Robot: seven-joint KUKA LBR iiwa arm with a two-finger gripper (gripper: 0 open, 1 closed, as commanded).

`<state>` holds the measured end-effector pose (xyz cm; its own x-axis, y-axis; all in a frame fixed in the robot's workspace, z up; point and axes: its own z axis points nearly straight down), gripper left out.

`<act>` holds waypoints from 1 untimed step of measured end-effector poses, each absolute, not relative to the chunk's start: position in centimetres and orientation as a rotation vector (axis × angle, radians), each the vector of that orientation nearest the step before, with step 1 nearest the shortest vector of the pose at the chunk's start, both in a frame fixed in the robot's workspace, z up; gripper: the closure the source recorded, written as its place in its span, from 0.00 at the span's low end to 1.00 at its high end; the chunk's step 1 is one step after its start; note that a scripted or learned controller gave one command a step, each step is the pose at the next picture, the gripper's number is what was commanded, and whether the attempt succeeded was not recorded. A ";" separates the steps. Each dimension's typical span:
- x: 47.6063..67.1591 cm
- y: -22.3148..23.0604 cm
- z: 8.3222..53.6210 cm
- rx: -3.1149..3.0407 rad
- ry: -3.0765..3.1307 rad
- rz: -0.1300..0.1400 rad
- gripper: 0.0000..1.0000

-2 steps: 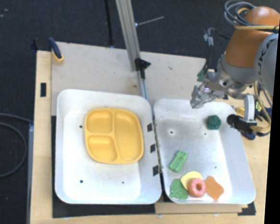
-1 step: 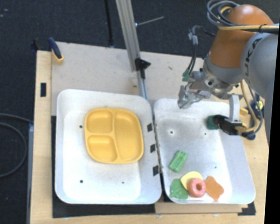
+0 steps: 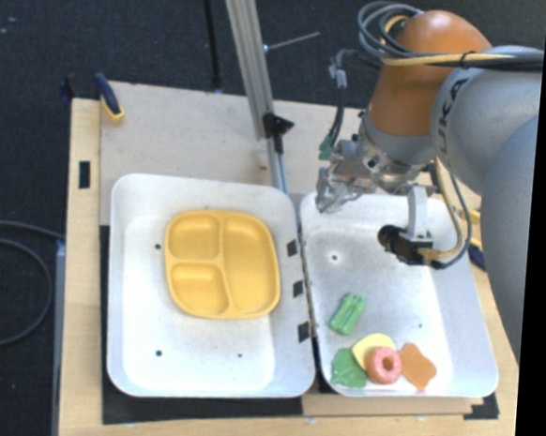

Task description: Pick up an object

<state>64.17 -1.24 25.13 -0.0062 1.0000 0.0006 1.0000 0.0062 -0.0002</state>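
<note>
Gripper (image 3: pixel 332 200) is hanging over the far left corner of the right bin (image 3: pixel 455 302), well apart from the small objects lying at that bin's near edge: a green block (image 3: pixel 347 313), a second green piece (image 3: pixel 347 369), a pink ring (image 3: pixel 384 365) resting on a yellow disc (image 3: pixel 368 346), an orange piece (image 3: pixel 418 366). Arm is reaching in from the right, orange band (image 3: pixel 416 73) above the wrist, tilting downward. A yellow divided plate (image 3: pixel 222 262) is sitting in the left bin (image 3: pixel 131 342). Can't tell the gripper's state; the fingertips are blurring together.

- The pincer (image 3: pixel 332 200) hangs over the upper left corner of the right bin (image 3: pixel 455 302).
- A yellow divided plate (image 3: pixel 222 263) lies in the left bin (image 3: pixel 131 342).
- A green block (image 3: pixel 347 313), a pink ring (image 3: pixel 384 365) and an orange piece (image 3: pixel 418 366) lie at lower right.
</note>
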 end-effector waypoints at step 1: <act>63.3 4.7 25.1 -2.214 -2.228 -0.001 1.00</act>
